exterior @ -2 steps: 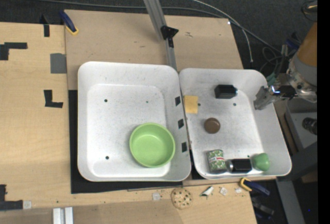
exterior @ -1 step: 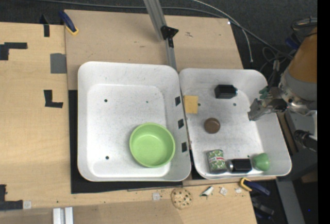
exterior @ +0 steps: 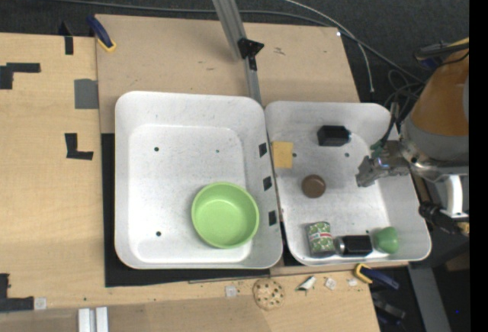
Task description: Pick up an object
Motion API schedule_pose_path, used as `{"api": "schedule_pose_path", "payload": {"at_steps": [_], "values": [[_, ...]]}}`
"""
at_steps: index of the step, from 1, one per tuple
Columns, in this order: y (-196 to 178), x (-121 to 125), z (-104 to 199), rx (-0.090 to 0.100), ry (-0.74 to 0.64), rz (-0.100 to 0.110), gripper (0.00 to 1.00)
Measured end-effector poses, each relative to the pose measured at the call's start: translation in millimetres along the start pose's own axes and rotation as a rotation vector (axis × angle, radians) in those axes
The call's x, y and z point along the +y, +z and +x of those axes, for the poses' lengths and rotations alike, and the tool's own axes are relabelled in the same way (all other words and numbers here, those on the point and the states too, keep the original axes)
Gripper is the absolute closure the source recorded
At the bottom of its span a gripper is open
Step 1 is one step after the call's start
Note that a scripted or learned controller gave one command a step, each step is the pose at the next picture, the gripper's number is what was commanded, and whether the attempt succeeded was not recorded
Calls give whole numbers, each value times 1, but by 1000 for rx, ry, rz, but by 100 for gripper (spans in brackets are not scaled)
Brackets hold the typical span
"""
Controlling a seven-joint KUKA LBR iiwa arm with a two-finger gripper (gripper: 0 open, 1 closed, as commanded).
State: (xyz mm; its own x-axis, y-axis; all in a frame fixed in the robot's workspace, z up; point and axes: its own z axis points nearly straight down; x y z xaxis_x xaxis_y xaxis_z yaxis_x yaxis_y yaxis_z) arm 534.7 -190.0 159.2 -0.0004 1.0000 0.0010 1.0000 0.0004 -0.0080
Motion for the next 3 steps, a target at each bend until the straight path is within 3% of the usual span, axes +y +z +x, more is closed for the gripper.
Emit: {"api": "schedule_pose_path", "payload": {"at_steps": [1,2,3], "values": [[54,-6,11,1,0,1,0],[41,-5,11,2,-1,0,100],[-9,1,3,-1,0,-10,100]]}}
